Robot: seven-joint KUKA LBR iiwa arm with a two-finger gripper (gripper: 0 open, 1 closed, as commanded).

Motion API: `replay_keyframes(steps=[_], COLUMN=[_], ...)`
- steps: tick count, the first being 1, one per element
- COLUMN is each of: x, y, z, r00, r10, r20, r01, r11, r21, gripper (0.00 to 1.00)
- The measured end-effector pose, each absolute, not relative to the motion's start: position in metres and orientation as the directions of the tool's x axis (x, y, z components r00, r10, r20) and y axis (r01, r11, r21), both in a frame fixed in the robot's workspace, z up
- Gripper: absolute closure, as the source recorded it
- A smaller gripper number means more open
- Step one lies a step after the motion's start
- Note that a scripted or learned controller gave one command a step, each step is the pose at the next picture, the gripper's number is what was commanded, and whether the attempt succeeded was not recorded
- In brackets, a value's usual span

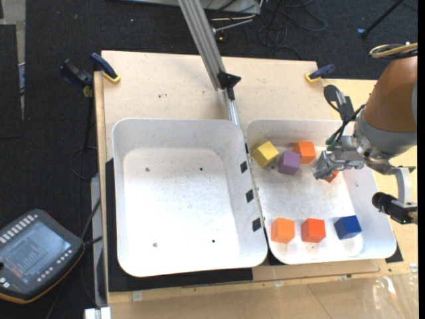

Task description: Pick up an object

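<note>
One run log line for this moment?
gripper: low in right bin | beside orange cube | grasp: unclear | left bin: untouched

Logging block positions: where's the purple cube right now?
In the camera view the purple cube sits in the right bin, toward its far side, between the yellow cube and the orange cube, left of the gripper.

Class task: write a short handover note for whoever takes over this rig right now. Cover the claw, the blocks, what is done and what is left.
Claw: low in the right bin, beside the orange block; a red object is partly hidden under it.
Back row: yellow block, purple block.
Front row: orange cube, red-orange cube, blue cube.
Left bin: holds no blocks.
Done: nothing visibly lifted.
Left: grasp and raise one block.
</note>
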State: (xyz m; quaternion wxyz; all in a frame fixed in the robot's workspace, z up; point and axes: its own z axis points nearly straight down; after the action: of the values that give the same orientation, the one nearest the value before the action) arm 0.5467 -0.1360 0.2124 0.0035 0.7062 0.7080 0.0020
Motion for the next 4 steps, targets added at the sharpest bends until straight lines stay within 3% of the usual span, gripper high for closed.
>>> replay_keyframes(steps=[1,4], x=[0.547,0.553], y=[-0.136,0.029], z=[0.213,0.233], r00=[-0.002,-0.009], r10=[1.000,1.000], r20=[-0.001,0.002], r01=[1.000,1.000], r11=[0.002,0.009], r21=[0.002,0.002], gripper=[1.00,1.00])
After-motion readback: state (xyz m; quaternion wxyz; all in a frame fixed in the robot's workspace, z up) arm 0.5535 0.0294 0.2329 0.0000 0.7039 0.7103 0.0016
